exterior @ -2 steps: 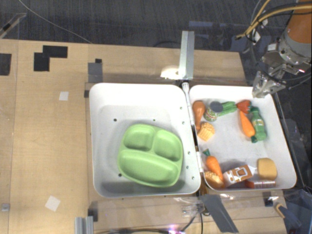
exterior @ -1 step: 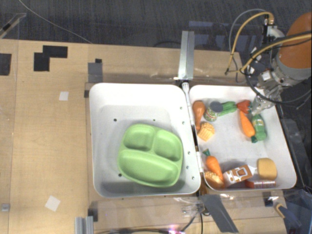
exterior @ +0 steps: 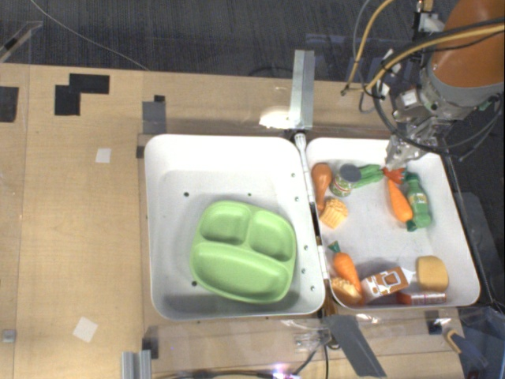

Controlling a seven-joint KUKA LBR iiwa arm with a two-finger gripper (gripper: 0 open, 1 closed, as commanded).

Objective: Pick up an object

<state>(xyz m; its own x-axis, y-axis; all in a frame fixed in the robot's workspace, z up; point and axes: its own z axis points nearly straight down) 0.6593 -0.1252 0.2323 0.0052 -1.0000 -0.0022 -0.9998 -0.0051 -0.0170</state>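
I see the end effector (exterior: 404, 155) above the orange carrot (exterior: 398, 200) in the right bin (exterior: 461, 235). I cannot tell its state. I would descend straight, centred on the carrot, clear of the green bottle (exterior: 417, 202) touching it.

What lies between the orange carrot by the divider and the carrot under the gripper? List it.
In the camera view, between the left carrot and the right carrot lie a small jar and a green toy vegetable.

Divided plate (exterior: 243, 251) in left bin (exterior: 162, 212); toy foods in right bin (exterior: 465, 279).
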